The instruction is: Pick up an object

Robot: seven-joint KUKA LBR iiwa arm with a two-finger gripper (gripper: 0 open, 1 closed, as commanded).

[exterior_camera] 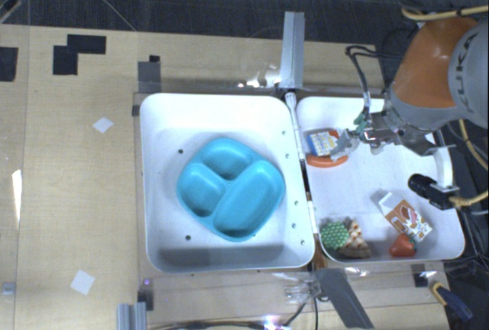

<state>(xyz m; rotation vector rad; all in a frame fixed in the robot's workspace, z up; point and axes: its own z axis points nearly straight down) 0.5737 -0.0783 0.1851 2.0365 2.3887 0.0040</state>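
The pincer [353, 136] sits low over the right-hand bin [451, 244], near its upper left corner, at the end of the grey arm [435, 76] with the orange band that comes in from the right. Whether it is spread or pressed together I cannot tell from this slanted look down; the metal tip is too small and blurred, and nothing can be seen pinched in it.

The nearest thing to pick up is a small blue and white packet [322, 142], lying just to the left of the pincer tip, so close that they seem to touch or nearly so. Directly beneath the packet, a little toward the near side of the bin, lies a flat orange piece [327, 161] curved like a lid or dish, its long side running left to right, across the line of the arm's reach.

The other things are well apart from the pincer, toward the front of the same bin: a green bumpy ball [334, 233] with a brown lump [354, 242] touching it at front left, and an orange and white carton [406, 218] with a small red thing [403, 246] just beside it at front right.

Judging by this, the coming move turns on a short shift leftward, onto the packet, rather than any long reach. The blue divided tray [231, 188] in the left bin [160, 168] lies far off to the left, beyond the wall between the bins.
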